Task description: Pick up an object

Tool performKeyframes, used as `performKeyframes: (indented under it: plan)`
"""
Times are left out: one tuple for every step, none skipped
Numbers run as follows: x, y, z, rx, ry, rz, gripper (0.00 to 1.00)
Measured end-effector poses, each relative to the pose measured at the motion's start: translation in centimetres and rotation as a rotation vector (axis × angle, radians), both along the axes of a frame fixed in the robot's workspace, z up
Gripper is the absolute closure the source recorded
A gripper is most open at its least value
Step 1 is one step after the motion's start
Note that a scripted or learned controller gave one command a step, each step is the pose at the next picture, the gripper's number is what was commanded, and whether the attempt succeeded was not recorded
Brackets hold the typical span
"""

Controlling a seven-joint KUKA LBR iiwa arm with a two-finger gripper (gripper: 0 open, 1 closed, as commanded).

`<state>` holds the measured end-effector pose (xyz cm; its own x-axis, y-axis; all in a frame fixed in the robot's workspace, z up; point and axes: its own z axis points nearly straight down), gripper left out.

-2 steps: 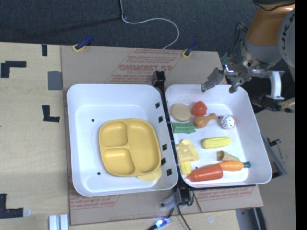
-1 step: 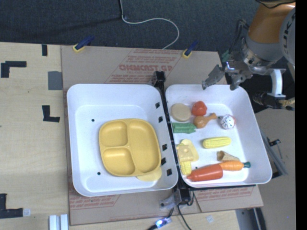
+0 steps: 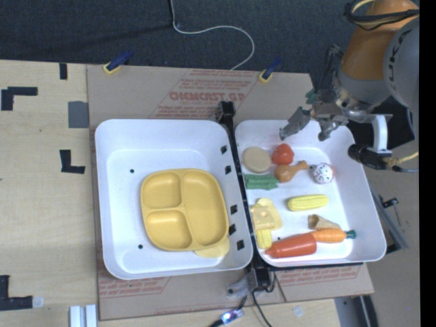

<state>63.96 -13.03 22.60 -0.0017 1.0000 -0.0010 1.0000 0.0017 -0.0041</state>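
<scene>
Nearest the camera, at the front edge of the right bin [image 3: 371, 247], lie a red pepper [image 3: 291, 246] and a carrot [image 3: 332, 236], end to end and nearly touching; both appear to be moulded plastic toys, so they are judged light, stiff and somewhat slippery. Just behind them, a yellow cheese wedge [image 3: 266, 216] sits beside a small corn piece [image 3: 263, 238], with a full corn cob [image 3: 307, 201] to the right. The cob, lying free of its neighbours, looks the easiest candidate: a grasp across its short axis, at mid-length, should suit two fingers. Farther back lie a green bean pod [image 3: 259, 182], a drumstick [image 3: 292, 172], a tan bun [image 3: 257, 159], a red tomato [image 3: 283, 154] and a small white ball [image 3: 323, 174]. The round items are judged likely to roll or squirt out under closing fingers.

The left bin [image 3: 109, 182] holds a yellow divided plate [image 3: 184, 208], wide and shallow, a poor fit for this gripper.

At the far edge of the right bin the gripper [image 3: 310, 124] hangs above the rim, its two fingers spread apart with nothing between them; the tomato is the closest object below it. No object is yet picked up.

Both bins are smooth white plastic with low walls, resting on cardboard [image 3: 204, 94] atop a wooden bench [image 3: 41, 182]. Room over the bins is open, though the crowded toys leave narrow gaps for finger entry. A white cable [image 3: 218, 29] trails across the dark floor beyond.
</scene>
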Motion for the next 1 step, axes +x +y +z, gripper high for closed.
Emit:
performKeyframes:
  plan:
    - [0.86,0.27,-4.98,0.000,0.001,0.001,0.00]
